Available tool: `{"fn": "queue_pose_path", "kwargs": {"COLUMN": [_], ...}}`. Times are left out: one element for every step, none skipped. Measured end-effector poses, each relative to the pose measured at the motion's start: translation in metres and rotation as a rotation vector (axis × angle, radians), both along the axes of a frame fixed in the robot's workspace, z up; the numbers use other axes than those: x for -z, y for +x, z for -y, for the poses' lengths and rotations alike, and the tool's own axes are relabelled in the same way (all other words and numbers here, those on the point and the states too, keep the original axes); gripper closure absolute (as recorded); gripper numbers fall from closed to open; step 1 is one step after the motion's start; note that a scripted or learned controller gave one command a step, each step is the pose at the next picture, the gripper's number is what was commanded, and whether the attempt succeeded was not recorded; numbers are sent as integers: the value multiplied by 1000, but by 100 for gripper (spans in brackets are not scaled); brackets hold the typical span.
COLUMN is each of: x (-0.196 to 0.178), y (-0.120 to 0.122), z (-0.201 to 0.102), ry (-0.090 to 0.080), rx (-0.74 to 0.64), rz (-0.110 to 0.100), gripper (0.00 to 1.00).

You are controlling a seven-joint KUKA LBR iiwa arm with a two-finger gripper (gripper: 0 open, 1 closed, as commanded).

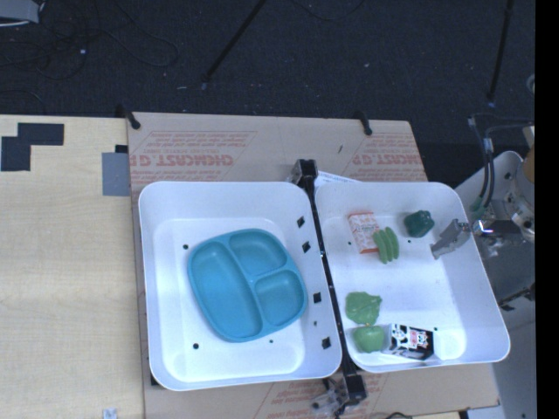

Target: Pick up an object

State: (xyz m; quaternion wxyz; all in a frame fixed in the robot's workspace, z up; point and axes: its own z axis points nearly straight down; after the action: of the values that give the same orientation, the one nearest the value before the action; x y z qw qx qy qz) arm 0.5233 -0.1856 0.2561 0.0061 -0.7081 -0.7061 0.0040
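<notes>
The right bin (476,295) holds several small objects. An orange and white packet (362,228) lies beside a ribbed green piece (386,244), with a dark green lump (418,223) to their right. Near the front lie a light green lump (362,305), a brighter green piece (370,339) and a black and white carton (410,340). My gripper (451,238) hangs over the bin's right side, just right of the dark green lump and apart from it. Nothing shows in its grasp.
The left bin (166,234) holds a blue divided plate (246,282). A black divider (319,278) with clips runs between the bins. Cardboard (218,151) lies under both, and the arm's wrist (511,212) sits past the right bin's edge.
</notes>
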Motion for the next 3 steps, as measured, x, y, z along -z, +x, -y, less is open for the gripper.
{"fn": "queue_pose_path", "kwargs": {"x": [-7, 51, 103], "y": [2, -8, -18], "z": [0, -3, 0], "ry": [-3, 0, 0], "rx": [-3, -3, -2], "rz": [13, 6, 6], "gripper": [0, 0, 0]}}
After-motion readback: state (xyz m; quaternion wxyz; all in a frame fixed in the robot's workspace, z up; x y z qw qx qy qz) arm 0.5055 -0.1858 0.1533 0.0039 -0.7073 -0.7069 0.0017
